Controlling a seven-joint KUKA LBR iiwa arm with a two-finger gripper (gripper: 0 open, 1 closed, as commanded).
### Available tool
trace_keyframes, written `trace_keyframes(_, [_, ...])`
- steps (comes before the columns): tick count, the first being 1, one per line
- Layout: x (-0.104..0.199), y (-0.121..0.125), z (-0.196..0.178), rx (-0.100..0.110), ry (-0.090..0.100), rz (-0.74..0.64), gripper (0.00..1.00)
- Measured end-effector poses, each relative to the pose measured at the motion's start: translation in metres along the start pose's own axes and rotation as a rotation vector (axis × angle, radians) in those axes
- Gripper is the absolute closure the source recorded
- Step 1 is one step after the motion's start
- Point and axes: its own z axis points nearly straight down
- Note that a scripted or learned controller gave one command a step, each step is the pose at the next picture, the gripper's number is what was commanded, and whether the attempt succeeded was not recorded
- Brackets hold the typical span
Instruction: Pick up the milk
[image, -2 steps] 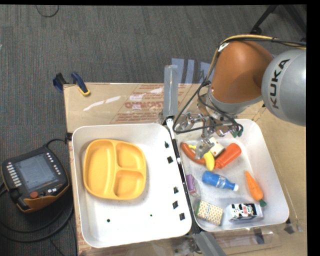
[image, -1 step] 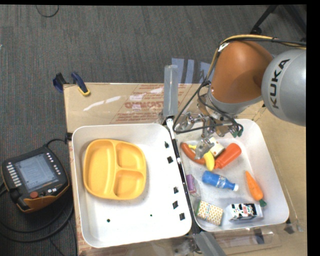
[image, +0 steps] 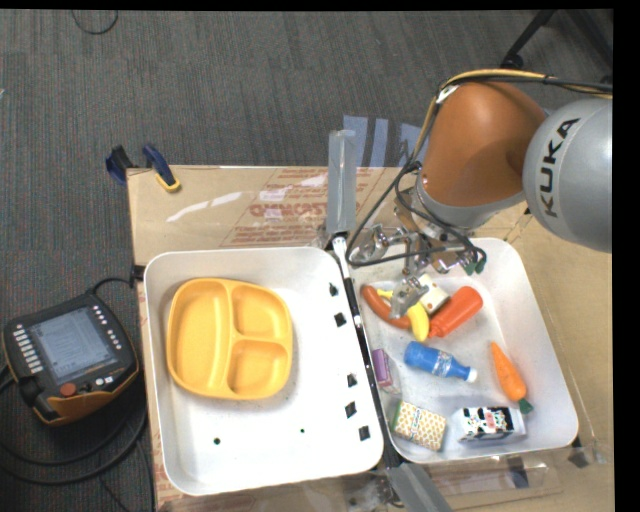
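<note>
The pincer (image: 412, 296) is low in the right white bin (image: 548, 340), near that bin's far left corner, directly over a cluster of items; whether it is parted or closed cannot be told, and nothing is visibly held. Touching or just below it lie an orange sausage-shaped toy (image: 381, 304), a yellow banana-shaped piece (image: 418, 321) and an orange-red plastic bottle (image: 456, 311). Nearer the bin's middle lies a blue plastic bottle with a white cap (image: 438, 362) on its side. An orange toy carrot (image: 509, 375) rests by the right wall. A narrow purple item (image: 381, 369) lies along the left wall. A tan checked cracker-like block (image: 420, 425) sits at the near edge. The black-and-white cow-patterned milk carton (image: 491, 423) lies just right of it, at the near right corner, well apart from the pincer. The left white bin (image: 200, 450) holds a yellow divided plastic plate (image: 229, 338).
</note>
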Motion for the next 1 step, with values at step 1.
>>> trace_keyframes(1, [0.0,0.0,0.0,0.0,0.0,0.0,0.0])
